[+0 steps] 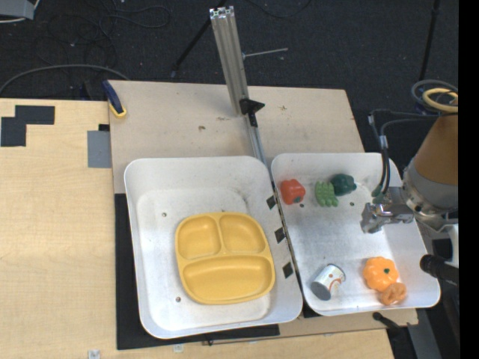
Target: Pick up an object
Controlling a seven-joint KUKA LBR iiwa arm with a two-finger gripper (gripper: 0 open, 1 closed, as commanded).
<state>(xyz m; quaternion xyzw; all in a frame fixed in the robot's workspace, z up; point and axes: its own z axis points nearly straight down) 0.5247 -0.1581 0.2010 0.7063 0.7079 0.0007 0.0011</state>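
Observation:
The right bin (329, 238) holds several small objects. A red toy (292, 191) lies at its upper left, with a green toy (325, 194) and a dark teal toy (343, 184) just to its right. Near the front edge a white and grey can (327, 281) lies on its side. An orange pepper-like toy (380, 272) sits at the front right, with a smaller orange piece (392, 295) touching it. My gripper (374, 220) hangs low over the bin's right side, to the right of the teal toy and above the orange toy. Nothing visible is held in it.
In the left bin (150, 200) lies a yellow divided plate (223, 257). An aluminium post (232, 58) stands behind the bins. The arm's grey body (438, 167) covers the right bin's far right edge. Bare bin floor lies between the can and the green toy.

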